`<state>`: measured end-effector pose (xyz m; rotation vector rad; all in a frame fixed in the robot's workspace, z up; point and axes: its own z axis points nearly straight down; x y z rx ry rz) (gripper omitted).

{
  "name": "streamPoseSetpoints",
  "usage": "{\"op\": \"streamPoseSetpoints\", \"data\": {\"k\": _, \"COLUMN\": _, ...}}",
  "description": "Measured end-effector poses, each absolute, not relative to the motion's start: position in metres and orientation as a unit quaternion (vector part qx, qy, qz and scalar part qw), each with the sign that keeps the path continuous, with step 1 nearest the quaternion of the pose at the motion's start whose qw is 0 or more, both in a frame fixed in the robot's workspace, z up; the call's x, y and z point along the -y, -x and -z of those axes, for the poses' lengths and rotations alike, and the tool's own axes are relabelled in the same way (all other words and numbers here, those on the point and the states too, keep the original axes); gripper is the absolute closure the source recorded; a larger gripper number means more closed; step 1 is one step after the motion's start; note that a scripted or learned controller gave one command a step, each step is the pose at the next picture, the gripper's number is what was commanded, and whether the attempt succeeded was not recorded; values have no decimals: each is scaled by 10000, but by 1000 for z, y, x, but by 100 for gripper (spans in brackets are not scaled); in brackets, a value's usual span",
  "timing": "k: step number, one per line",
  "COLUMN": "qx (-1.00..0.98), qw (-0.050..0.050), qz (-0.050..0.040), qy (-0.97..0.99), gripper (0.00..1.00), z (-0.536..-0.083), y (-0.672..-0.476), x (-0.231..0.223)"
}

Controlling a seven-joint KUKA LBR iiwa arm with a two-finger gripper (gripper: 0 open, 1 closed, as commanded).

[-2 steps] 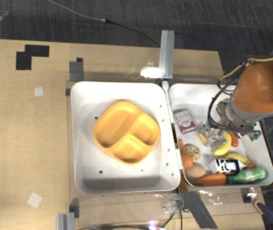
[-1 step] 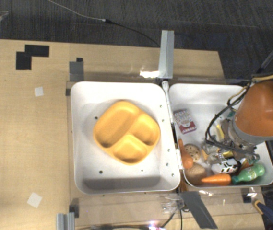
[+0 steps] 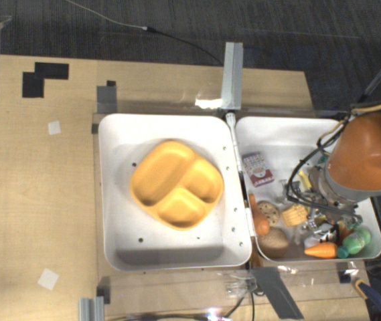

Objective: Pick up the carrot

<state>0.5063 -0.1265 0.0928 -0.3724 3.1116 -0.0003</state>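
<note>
Whether the jaws [image 3: 324, 227] stand apart or together cannot be told, for the wrist, its cables and the orange band [image 3: 365, 154] crowd over them. They hang low in the right bin [image 3: 277, 134], just above the carrot [image 3: 321, 251], which lies on its side near the bin's front wall, touching or nearly touching a green item [image 3: 352, 242] to its right. A brown potato-like piece [image 3: 275, 239], a cookie [image 3: 266, 210] and a yellow cracker [image 3: 294, 214] sit close by on the left. To do the pick well, the arm should probably straddle the carrot across its narrow width and descend straight, keeping clear of the green neighbour. The left bin [image 3: 120, 179] holds a yellow divided tray [image 3: 176, 183] on the wooden surface [image 3: 36, 199].
</note>
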Motion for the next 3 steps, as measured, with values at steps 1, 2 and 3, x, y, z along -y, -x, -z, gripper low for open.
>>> {"op": "streamPoseSetpoints", "data": {"k": 1, "qx": -9930, "qw": 84, "qz": 30, "qy": 1174, "gripper": 0, "z": -90, "y": -499, "x": 112}}
{"op": "streamPoseSetpoints", "data": {"k": 2, "qx": -9997, "qw": 57, "qz": 10, "qy": 225, "gripper": 0, "z": -161, "y": -513, "x": 146}}
{"op": "streamPoseSetpoints", "data": {"k": 3, "qx": -9997, "qw": 90, "qz": 6, "qy": 234, "gripper": 0, "z": -90, "y": -501, "x": 107}}
